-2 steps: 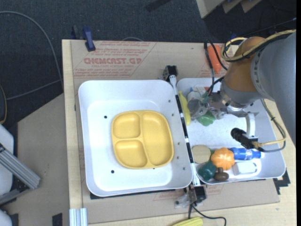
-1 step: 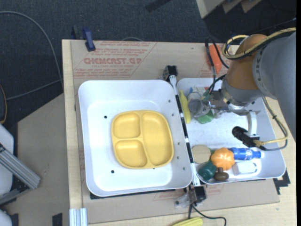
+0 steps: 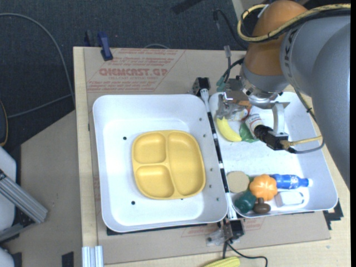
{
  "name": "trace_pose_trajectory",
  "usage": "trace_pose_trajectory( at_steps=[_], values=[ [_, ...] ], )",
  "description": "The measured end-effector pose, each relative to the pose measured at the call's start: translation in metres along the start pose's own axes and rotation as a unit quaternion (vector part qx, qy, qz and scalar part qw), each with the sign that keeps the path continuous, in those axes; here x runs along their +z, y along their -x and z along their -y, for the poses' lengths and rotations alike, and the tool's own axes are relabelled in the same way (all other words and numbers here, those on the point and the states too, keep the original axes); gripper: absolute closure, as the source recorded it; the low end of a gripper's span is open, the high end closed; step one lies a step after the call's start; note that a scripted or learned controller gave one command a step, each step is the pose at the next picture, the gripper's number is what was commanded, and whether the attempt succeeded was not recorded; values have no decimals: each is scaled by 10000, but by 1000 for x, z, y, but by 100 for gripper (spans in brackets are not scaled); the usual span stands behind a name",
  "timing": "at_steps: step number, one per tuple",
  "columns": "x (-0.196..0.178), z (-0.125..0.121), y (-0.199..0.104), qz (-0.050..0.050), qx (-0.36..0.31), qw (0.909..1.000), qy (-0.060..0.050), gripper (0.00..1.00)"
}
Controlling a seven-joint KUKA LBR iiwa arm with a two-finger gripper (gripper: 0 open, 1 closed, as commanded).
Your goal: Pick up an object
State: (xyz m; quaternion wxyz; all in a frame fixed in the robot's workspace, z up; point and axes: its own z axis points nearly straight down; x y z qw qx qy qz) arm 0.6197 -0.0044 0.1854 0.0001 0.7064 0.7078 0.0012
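We are lowering the pincer (image 3: 240, 111) onto the banana (image 3: 227, 129) near the right bin's (image 3: 318, 178) far-left corner; its grip we cannot tell; next, closing squarely.

Below the claw (image 3: 240, 111), a yellow banana (image 3: 227, 129) and green item (image 3: 248, 133) crowd it; bare white bin floor (image 3: 300, 157) opens beyond them

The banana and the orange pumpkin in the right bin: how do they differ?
The banana is yellow, long and curved; the pumpkin is orange and round. The banana lies at the bin's far end, under the arm's wrist; the pumpkin sits near the front, among other small things. Both are in the right bin.
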Motion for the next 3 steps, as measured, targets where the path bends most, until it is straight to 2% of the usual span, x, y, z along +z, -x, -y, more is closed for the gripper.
trace_pose_trajectory(
  at_steps=[1,2,3],
  values=[
    [1,53,-49,2,5,10000,-22,100],
    [1,11,-12,14,12,10000,-2,100],
    [1,29,-54,4,2,10000,-23,100]
  ],
)
